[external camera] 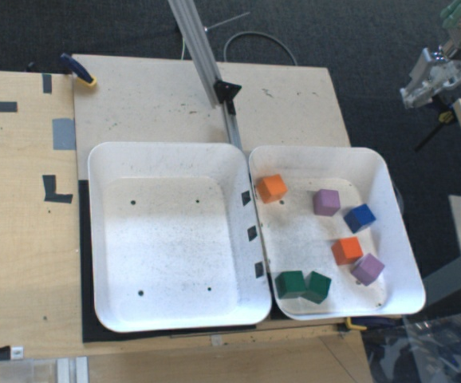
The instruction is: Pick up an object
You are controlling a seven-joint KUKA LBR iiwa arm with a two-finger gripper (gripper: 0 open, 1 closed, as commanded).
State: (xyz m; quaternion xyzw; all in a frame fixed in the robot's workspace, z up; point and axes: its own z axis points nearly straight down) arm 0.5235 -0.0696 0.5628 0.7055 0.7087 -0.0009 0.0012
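Green blocks (304,285): two, side by side and touching, at the front of the right bin (393,183), closest to the lens.
Gripper (434,76): at the far right, off past the bins over dark floor, well apart from every block; whether it is released or clenched cannot be told, and nothing shows in its hold.
Blue block (360,217): the block nearest the gripper, close to the right bin's right wall.
Purple blocks: one (326,202) just left of the blue block, the other (368,269) nearer the front, touching an orange block (346,250).
Second orange block (272,187): at the back left of the right bin, by the wall shared with the left bin (96,167).
Left bin: white floor, speckled, with four dark dots.
Pole (195,34): grey metal, running at a slant from the top edge down to the seam between the bins.
Surface (151,94): pale board behind the bins, scuffed, with a blue and yellow clamp (77,68) at its back left corner.
Cable (258,42): a dark loop just behind the surface.
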